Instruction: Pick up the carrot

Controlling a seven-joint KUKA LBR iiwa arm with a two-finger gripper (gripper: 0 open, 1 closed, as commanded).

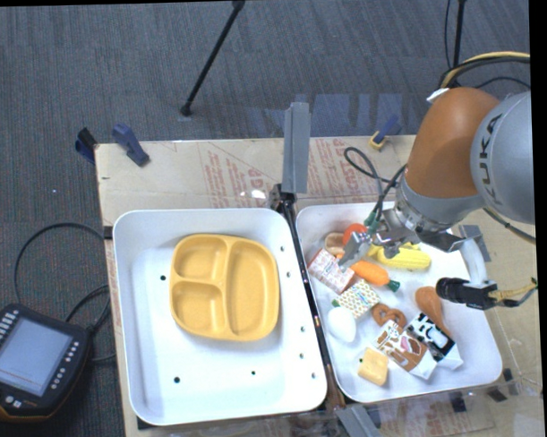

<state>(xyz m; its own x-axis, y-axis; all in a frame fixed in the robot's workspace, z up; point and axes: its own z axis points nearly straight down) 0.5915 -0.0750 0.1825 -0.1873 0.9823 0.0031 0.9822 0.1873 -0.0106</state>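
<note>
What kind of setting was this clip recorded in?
Probably a robotics lab: a grey KUKA arm with an orange band over two shallow white bins of toy food, a handheld control pendant on grey carpet.

Tabletop (209, 175) carries two white bins: left bin (139, 352) at nine o'clock, right bin (479, 340) at three o'clock, touching.
</note>
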